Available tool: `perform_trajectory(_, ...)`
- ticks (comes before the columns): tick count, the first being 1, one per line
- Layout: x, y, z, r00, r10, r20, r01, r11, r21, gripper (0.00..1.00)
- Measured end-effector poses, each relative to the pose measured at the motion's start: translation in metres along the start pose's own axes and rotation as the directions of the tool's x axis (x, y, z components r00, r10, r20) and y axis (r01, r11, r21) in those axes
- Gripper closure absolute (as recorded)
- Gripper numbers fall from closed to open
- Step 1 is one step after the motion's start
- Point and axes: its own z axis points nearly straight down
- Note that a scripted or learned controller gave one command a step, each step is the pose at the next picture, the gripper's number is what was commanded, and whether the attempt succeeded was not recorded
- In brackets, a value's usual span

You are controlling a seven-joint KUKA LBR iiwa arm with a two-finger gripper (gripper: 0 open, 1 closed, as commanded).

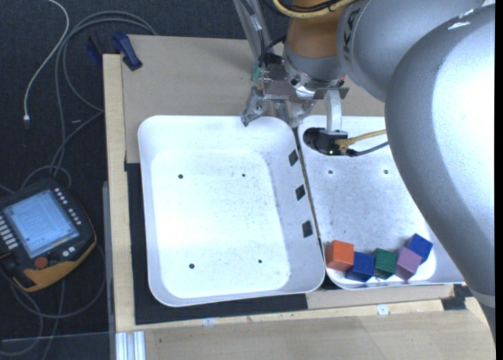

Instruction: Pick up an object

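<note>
Several small blocks lie in a row along the front edge of the right bin: an orange one, a blue one, a green one, a purple one and a second blue one. My gripper hangs over the back rim where the two bins meet, far from the blocks. Its fingers are spread open and hold nothing. The big grey arm covers the right bin's right side.
The left bin is white with a speckled floor. Black tabs line the divider between the bins. A blue clamp sits at the bench's back left corner. A teach pendant and cables lie off the bench to the left.
</note>
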Motion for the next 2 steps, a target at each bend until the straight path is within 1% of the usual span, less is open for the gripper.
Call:
perform_trajectory(1, -0.05, -0.051, -0.099, 1.0, 0.011, 0.004, -0.011, 1.0, -0.005, 0.0)
perform_trajectory(2, 0.008, 0.0, -0.028, 1.0, 0.003, 0.003, -0.003, 1.0, 0.004, 0.0)
